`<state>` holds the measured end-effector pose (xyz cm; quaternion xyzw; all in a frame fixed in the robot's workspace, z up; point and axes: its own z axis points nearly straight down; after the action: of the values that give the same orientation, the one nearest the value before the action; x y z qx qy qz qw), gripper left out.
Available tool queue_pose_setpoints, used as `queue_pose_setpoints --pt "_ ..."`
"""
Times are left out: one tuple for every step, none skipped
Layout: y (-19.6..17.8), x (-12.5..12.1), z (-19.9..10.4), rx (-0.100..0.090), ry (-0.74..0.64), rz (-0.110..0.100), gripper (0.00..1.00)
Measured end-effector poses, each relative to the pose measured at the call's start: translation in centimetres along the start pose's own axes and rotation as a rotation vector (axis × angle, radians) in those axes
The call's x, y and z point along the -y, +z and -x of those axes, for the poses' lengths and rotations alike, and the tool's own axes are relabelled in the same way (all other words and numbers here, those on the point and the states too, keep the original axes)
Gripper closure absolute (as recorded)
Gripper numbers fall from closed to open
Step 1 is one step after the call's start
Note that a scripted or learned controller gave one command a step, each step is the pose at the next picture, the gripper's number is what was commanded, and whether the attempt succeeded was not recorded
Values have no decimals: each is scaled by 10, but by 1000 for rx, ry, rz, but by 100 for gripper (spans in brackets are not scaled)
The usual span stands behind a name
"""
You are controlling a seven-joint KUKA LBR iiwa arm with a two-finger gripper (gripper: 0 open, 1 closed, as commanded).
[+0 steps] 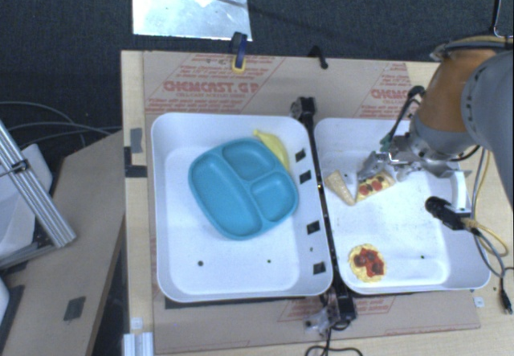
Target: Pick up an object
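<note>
The end effector (379, 168) sits in the upper middle of the right bin (426, 270), reaching in from the right of the frame on the grey arm (474, 105) with its orange band. Its metal tip is down at a pizza slice (374, 185) with red topping, touching or just above the slice's upper edge; how far it is open cannot be made out, and nothing is clearly gripped. Just left of the slice lies a pale wedge of cheese (340, 187), close beside it. Lower in the same bin, well apart from these, rests a small round pizza (367, 261). The left bin (173, 258) carries a blue divided plate (242, 187), with a yellow banana (274, 145) tucked behind its upper right rim. Both bins stand on a cardboard-covered surface (201, 85).
</note>
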<state>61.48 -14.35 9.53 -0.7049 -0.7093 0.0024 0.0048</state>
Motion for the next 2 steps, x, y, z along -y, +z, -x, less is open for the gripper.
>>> queue_pose_setpoints --pt "-96 -21 -87 1 -7 22 0" --pt "-120 -55 -107 3 -1 17 0"
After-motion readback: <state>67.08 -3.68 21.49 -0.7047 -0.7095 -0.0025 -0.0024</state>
